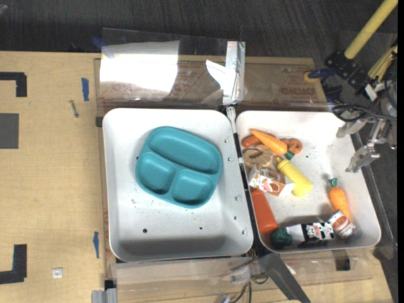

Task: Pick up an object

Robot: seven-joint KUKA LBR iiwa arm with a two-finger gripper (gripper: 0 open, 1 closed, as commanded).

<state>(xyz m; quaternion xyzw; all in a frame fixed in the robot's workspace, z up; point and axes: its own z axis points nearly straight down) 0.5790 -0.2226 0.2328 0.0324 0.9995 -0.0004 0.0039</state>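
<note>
Metal gripper: pale grey, at the right bin's right rim; how far it is parted cannot be told; nothing is seen in its hold; no toy touches it.
Right bin: shallow white plastic, rounded corners, holding the toys.
Carrot, long: orange, tapered, lying near the bin's upper left.
Carrot, small: orange with a green top, nearest the gripper, apart from it.
Yellow bottle: smooth plastic, tilted, mid-bin.
Orange bottle: along the left wall.
Milk bottle: cow-patterned, lying flat by the near wall.
Left bin: white, speckled, bearing a teal divided plate, three compartments.
Bench: tan board with black tape marks; dark floor beyond.
</note>
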